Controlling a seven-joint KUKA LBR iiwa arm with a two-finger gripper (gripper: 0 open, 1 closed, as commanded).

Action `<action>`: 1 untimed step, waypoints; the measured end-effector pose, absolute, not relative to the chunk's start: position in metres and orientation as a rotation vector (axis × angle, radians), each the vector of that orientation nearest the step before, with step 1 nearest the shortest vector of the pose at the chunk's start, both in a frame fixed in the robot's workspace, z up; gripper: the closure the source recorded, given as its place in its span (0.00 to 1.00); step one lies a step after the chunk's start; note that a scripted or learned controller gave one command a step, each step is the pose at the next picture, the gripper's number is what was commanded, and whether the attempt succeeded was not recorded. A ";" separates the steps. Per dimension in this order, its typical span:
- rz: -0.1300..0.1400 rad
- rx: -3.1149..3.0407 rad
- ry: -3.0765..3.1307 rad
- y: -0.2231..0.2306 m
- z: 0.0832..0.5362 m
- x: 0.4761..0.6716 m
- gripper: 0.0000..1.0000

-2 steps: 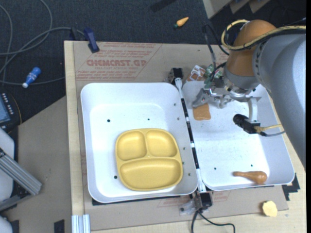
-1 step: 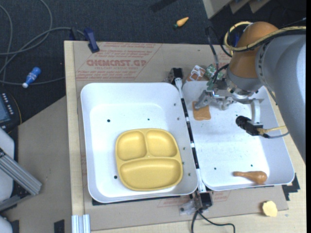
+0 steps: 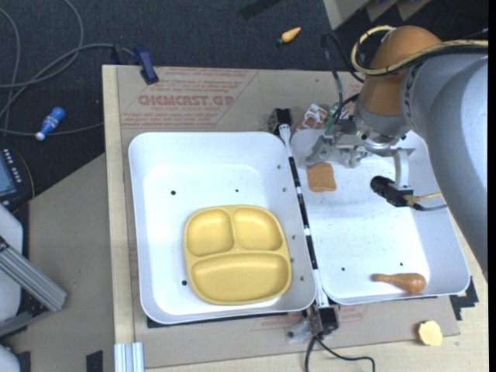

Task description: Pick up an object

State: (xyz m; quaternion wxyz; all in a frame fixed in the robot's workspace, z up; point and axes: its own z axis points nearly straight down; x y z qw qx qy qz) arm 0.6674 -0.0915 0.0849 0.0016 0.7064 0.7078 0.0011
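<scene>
Right bin (image 3: 364, 231), near edge — brown drumstick-shaped piece (image 3: 401, 281), lying flat. Left bin (image 3: 155, 177) — yellow divided plate (image 3: 235, 253), resting toward the near side. Right bin, far corner — tan toast-like slab (image 3: 322, 178), just below the gripper (image 3: 335, 155). Arm (image 3: 434, 91) — reaches in from the right, wrist bent downward over that corner; finger spacing possibly narrow, cannot tell.

A blue bottle (image 3: 51, 122) lies on the dark floor (image 3: 194, 14) beside grey cables (image 3: 46, 60).
</scene>
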 end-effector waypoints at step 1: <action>-0.003 2.224 2.222 -0.096 0.085 0.650 0.00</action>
